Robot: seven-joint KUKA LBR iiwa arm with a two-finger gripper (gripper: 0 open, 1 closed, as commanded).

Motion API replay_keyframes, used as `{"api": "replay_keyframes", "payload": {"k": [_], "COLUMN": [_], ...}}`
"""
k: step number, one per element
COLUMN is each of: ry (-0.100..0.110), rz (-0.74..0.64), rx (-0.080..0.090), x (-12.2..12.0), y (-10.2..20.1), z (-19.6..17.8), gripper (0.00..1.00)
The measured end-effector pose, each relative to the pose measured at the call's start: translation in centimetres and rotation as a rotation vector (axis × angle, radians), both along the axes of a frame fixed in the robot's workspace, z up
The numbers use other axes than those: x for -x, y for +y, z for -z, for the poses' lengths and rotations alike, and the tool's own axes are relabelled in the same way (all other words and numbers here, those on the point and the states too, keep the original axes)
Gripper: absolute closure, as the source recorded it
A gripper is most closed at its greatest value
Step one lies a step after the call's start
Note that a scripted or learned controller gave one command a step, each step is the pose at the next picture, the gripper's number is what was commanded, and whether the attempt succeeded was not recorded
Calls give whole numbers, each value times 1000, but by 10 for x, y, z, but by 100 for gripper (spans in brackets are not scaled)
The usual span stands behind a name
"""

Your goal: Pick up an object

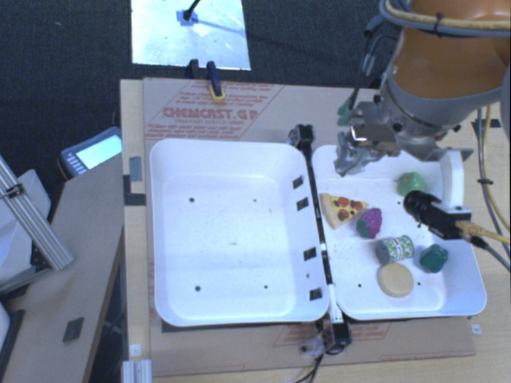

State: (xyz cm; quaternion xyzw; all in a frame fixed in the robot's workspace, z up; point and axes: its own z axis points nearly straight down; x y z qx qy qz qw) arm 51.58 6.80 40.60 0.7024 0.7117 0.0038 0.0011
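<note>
Grey two-finger gripper (349,163) hovers upper-right, above triangular pizza-slice toy (342,210) in right white bin (467,298); jaws' state unclear, can't tell.

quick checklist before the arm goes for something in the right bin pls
1. Objects within the right bin: ok. Pizza slice, purple grapes, green can, tan disc, dark green piece and light green ball all lie in it.
2. Gripper over the right bin: ok, near its upper left corner.
3. Nearest target: ok, the pizza slice lies just below the gripper.
4. Target stands apart: not ok, pizza slice and grapes touch or nearly touch.
5. Finger opening: cannot tell.
6. Gripper holding anything: cannot tell.
</note>
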Motion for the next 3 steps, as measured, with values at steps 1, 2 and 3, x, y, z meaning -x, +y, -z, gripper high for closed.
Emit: {"api": "replay_keyframes", "payload": {"k": [1,2,3], "ry": [3,-7,2], "rz": [0,6,5], "rx": [0,-2,2], "x": [26,29,-29], "y": [74,102,150], "z": [-13,-121,-129], "gripper": [100,100,100]}}
